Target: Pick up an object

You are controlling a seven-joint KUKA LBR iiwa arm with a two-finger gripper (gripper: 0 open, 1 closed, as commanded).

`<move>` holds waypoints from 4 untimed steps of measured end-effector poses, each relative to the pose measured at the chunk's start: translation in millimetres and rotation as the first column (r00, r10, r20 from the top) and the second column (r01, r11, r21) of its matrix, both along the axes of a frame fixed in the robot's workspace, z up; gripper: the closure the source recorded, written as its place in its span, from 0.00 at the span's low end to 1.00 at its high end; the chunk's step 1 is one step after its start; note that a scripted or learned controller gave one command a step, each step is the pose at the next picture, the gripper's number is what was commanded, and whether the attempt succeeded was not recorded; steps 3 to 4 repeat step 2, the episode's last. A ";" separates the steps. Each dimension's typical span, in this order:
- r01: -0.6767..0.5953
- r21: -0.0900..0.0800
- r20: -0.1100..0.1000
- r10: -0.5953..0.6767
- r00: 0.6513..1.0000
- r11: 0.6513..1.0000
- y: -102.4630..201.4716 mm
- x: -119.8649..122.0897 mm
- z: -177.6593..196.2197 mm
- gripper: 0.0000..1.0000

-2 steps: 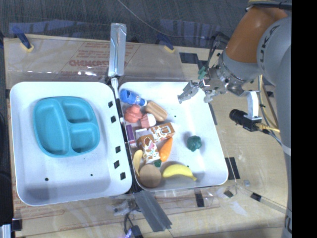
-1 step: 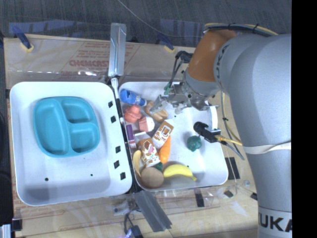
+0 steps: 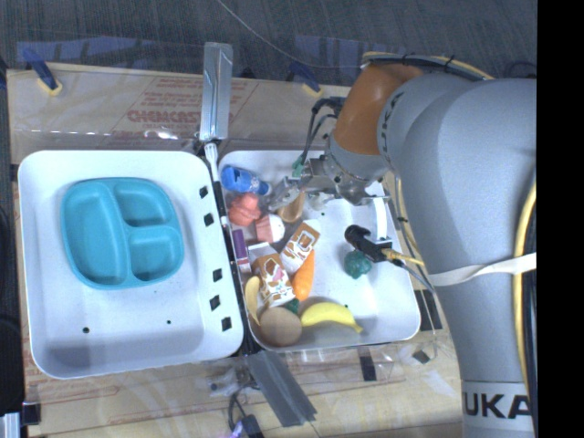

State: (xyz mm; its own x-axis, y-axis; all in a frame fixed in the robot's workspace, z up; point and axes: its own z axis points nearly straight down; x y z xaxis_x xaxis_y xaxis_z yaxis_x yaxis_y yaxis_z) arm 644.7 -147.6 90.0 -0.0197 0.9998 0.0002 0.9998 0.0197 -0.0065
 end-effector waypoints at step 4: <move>-0.121 0.001 0.014 0.121 0.993 0.993 100.3 14.7 107.1 1.00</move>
